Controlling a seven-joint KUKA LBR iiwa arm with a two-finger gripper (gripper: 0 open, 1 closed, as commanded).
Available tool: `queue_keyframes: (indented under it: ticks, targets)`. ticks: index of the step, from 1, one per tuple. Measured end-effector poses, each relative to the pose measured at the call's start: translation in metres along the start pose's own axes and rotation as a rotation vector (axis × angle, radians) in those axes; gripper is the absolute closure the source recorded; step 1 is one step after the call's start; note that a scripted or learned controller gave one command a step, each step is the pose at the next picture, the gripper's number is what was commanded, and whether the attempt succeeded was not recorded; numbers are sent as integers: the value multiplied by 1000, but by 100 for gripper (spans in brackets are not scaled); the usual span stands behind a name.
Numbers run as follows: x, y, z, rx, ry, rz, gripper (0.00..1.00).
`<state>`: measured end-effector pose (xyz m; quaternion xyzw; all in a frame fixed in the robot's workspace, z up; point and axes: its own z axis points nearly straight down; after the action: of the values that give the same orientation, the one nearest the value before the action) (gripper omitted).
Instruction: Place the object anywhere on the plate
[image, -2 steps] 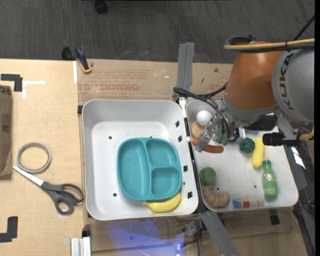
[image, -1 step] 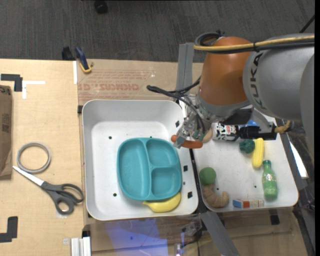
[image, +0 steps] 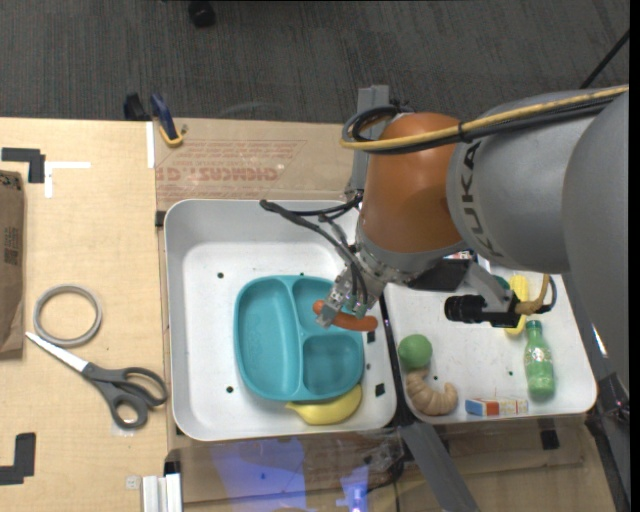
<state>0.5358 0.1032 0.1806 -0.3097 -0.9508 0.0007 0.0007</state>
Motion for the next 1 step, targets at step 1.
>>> queue_keyframes:
  ticks: [1]
  targets:
    - [38,-46,-10,1,1,315,100]
